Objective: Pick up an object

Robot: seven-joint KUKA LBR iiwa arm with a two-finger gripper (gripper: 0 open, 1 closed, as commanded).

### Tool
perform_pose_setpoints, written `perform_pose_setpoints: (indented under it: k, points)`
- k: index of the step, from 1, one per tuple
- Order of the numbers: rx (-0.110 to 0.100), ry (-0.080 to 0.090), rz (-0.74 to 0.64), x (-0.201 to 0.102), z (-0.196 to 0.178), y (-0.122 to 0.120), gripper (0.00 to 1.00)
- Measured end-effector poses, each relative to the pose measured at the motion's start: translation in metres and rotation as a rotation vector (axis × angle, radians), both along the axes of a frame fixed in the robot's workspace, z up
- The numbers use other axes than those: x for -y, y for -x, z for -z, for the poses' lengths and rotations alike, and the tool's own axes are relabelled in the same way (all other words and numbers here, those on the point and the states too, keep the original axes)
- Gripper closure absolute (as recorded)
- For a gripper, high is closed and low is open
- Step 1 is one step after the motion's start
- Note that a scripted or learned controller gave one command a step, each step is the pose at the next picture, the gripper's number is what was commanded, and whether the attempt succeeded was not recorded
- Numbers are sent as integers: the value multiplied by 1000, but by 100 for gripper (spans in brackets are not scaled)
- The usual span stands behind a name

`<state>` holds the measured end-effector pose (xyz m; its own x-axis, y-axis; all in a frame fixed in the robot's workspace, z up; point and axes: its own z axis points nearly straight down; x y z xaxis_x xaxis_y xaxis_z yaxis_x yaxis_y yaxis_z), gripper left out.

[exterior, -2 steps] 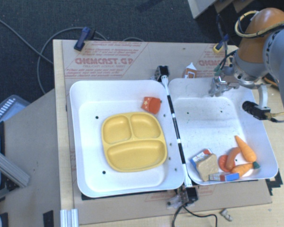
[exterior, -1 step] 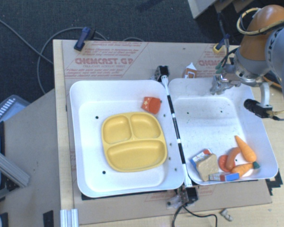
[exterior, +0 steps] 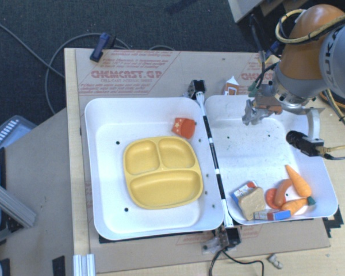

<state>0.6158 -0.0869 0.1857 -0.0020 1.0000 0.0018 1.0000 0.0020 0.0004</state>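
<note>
Overhead, the bench [exterior: 132, 73] is brown board with red print, on dark carpet, cables trailing at upper left. Two shallow white bins sit side by side, touching along a black clip seam. Left bin [exterior: 103, 125]: yellow three-compartment plate [exterior: 163, 172] near centre, a small orange-red block [exterior: 184, 127] just beyond the plate's far-right corner, apart from it; the left strip and near edge are bare white. Right bin [exterior: 241, 148]: objects crowd the near-right corner — carrot [exterior: 298, 180], a second carrot [exterior: 294, 205], red sausage-like piece [exterior: 278, 193], tan bread slice [exterior: 252, 203] on a blue-and-white box [exterior: 242, 190], a marker-like stick [exterior: 273, 215]. The far half and centre are bare. Gripper [exterior: 254, 115] hangs over the far end of the right bin, well apart from the pile, nothing seen between its fingers; open or closed cannot be told.
</note>
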Motion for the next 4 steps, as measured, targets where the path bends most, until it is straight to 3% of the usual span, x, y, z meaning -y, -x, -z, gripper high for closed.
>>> perform_pose_setpoints:
  k: [1,2,3,4]
  points:
    - [-3,0,0,-71,1,11,100]
    - [-3,1,2,-70,1,11,0]
    - [2,5,4,2,1,-25,0]
    - [-1,4,3,82,94,-49,0]
